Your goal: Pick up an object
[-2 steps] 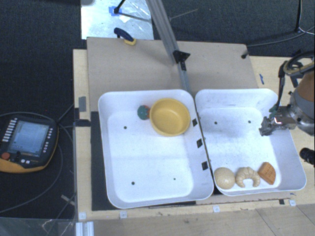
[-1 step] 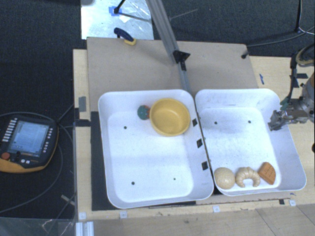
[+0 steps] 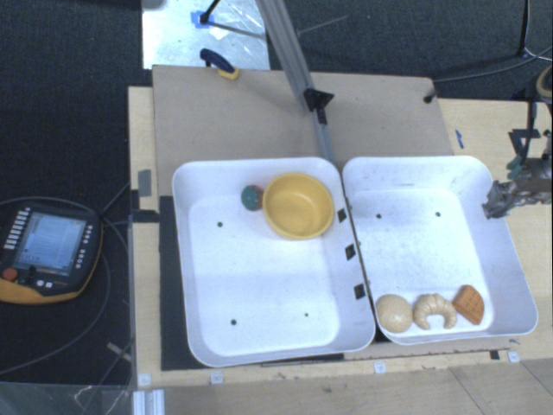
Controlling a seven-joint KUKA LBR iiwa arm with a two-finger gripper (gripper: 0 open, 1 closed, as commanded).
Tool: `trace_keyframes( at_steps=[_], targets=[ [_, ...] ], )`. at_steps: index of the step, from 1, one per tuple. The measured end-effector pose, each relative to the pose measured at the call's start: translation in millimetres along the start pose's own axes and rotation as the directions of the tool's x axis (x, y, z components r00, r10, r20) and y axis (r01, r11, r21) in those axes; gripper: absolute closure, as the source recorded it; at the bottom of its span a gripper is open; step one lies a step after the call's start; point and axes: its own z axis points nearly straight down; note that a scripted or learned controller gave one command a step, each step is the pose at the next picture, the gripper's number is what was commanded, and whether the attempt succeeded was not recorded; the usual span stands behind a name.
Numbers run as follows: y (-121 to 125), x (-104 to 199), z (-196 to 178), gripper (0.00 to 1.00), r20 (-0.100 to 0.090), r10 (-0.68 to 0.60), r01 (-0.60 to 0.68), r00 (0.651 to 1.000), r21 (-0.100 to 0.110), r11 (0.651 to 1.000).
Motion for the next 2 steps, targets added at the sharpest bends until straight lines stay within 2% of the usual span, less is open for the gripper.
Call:
trace_keyframes(
  at_steps=[2],
  targets=[
    [24.6,110.6,18.1,1.0,-0.002,-0.004,0.004,1.0,0.003,1.0]
  ],
)
